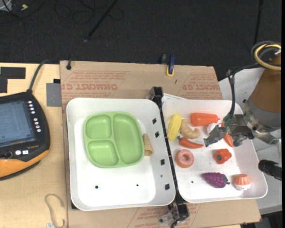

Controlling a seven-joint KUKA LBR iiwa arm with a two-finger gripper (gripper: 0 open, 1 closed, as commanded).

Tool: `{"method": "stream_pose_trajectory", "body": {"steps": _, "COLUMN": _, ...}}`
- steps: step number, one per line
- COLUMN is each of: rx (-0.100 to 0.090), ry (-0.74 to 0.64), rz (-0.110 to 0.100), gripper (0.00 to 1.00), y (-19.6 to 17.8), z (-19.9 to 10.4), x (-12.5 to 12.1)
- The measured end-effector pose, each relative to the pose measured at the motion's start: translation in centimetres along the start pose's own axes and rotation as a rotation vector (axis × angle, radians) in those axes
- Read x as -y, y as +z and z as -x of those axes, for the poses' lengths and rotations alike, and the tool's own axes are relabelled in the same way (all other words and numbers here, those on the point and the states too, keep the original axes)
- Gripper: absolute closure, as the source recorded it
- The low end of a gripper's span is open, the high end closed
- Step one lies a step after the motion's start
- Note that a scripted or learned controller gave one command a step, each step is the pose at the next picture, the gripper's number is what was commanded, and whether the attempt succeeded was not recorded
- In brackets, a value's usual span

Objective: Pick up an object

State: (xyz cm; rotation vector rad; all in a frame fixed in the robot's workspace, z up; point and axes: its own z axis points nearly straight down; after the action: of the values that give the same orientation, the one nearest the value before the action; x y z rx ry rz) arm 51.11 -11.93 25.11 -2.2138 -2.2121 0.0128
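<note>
While hanging over the right bin (256,186) | claw (222,137) state unclear | red pepper (222,156) just below it

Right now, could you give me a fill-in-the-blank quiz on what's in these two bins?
1. The green plate lies in the ____ bin.
2. The doughnut is coloured ____.
3. The corn is coloured ____.
4. The purple grapes lie in the ____ bin.

Answers: left, pink, yellow, right.
</note>
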Motion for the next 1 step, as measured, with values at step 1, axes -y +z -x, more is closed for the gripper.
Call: {"method": "stream_pose_trajectory", "body": {"steps": 1, "rx": 0.001, "ry": -0.002, "rz": 0.01, "gripper": 0.0, "y": -0.52, "z": 0.02, "x": -0.18}}
